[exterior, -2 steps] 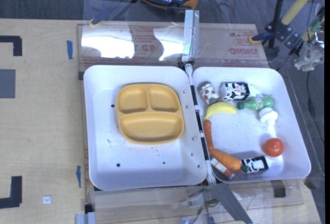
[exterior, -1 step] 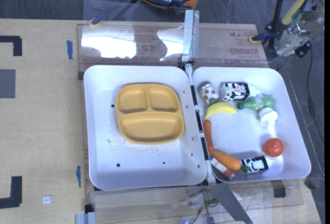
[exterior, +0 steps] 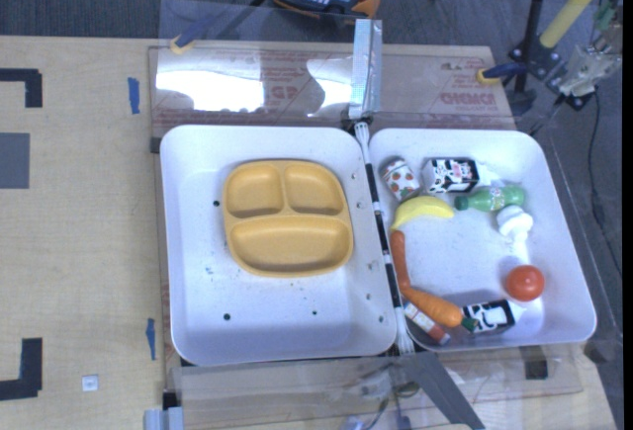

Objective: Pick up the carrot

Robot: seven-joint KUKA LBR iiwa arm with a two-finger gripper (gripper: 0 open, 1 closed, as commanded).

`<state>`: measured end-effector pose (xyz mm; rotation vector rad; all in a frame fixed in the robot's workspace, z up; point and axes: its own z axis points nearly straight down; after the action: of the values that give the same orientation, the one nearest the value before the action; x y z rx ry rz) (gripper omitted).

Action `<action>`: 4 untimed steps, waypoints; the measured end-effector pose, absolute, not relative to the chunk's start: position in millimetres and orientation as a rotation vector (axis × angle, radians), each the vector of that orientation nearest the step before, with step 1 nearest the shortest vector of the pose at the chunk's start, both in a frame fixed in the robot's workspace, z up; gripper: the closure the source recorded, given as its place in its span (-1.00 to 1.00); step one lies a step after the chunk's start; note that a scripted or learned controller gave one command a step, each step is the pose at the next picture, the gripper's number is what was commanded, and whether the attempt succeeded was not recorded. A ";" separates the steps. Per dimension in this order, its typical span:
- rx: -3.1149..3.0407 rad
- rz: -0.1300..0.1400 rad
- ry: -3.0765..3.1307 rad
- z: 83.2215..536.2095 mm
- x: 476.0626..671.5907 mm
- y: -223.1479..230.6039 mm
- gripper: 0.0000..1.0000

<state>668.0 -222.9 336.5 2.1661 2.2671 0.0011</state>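
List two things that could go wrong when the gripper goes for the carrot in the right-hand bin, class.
1. The orange tapered carrot lies in the corner of the white right bin, close to its left and front walls, so fingers may strike a wall.
2. A long red-orange sausage-shaped toy touches its top end and a black-and-white cow-print carton sits at its tip, so the grasp could catch a neighbour instead.

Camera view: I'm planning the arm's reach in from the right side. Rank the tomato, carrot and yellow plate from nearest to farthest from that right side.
1. Tomato, in the right bin, near its right wall.
2. Carrot, same bin, front-left corner.
3. Yellow plate, middle of the left bin.
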 end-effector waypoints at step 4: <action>2.579 0.002 1.785 409.6 667.9 -222.5 1.00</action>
<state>667.9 -222.5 409.6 2.5789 1.7852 0.0023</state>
